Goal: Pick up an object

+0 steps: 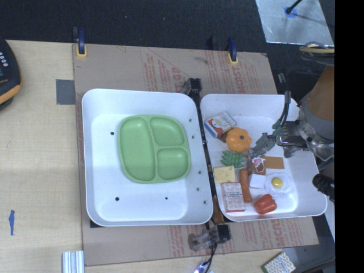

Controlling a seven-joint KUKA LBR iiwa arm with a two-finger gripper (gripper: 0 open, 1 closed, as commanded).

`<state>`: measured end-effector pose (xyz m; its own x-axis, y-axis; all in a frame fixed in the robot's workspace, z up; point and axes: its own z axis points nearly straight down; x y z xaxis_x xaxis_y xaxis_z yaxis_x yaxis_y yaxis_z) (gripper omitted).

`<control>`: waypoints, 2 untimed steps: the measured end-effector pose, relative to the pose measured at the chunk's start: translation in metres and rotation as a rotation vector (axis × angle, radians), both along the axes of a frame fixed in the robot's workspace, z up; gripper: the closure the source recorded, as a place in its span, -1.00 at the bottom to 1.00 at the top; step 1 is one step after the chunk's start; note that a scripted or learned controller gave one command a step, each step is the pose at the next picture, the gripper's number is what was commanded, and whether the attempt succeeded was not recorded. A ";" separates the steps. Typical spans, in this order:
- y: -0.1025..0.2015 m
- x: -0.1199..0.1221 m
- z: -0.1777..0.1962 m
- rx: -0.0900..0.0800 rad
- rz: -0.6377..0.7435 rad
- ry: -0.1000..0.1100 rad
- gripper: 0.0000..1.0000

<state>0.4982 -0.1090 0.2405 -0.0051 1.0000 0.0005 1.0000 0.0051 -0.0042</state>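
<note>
Grey metal marks the arm (318, 110), which leans in over the right edge of the right bin (296, 110), its wrist angled down toward the bin's middle. The gripper (263, 145) hangs just beside the orange toy pumpkin (238, 140), with a toast slice (273, 163) near it; nothing shows between its jaws, and how wide they stand I cannot tell. A red pepper (265, 204) lies near the bin's front edge. The left bin (96, 152) carries a green divided plate (153, 148).
</note>
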 end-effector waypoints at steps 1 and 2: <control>-0.036 0.031 -0.143 -0.001 -0.002 0.000 -1.00; -0.037 0.031 -0.128 -0.002 0.003 -0.001 1.00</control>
